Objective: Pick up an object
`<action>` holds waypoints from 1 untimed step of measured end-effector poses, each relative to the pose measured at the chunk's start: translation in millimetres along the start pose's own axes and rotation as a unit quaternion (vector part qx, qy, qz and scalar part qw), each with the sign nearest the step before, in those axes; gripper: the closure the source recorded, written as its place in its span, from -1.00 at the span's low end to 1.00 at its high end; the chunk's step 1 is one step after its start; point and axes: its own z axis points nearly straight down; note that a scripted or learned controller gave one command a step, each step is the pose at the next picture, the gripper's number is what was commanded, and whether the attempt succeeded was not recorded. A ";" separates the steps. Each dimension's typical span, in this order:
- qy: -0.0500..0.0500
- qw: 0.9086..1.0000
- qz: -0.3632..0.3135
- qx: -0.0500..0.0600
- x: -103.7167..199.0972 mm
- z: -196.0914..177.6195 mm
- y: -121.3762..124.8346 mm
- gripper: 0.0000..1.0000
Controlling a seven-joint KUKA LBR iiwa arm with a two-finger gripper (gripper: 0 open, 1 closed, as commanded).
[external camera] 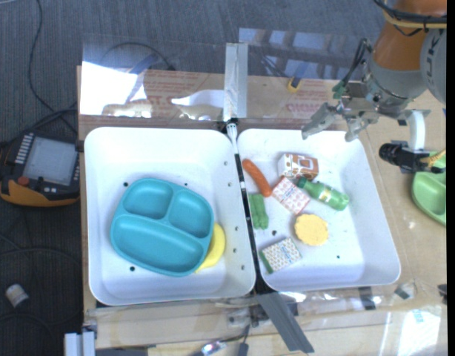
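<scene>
Plainly, fingers: the fingers (333, 124) stood spread apart with nothing between them, hanging over the far rim of the right bin (376, 221).
Arm: behind and to the right of the fingers rose the grey arm with its orange band (405, 47).
Nearest thing: just below the fingers lay a small brown-and-white box (298, 165), the closest candidate to take.
Its handling, as a judgement: the box looked light and stiff, with flat faces; taking it across its narrow sides seemed safest.
Next below: a green bottle (324, 193) lay on its side, touching the box's lower edge; being round and smooth, it would likely roll or slip unless pinched across its middle.
Further down: a red-checked packet (290, 195), a yellow disc (312, 229) and a green-patterned packet (281, 254) lay flat, thin and hard to get under.
Down and left of the fingers: an orange carrot (256, 176) and a green pod (258, 211) lay beside the wall dividing the bins.
Far left of the fingers: the left bin (98, 199) held a teal divided tray (162, 226) with a yellow thing (216, 247) tucked under its edge.
Beneath all: the tabotop was the tabletop (420, 258) carrying both bins.
</scene>
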 end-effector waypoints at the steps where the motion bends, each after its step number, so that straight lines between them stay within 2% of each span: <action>1: -0.001 1.000 -0.002 0.000 -33.1 50.0 -40.5 -1.00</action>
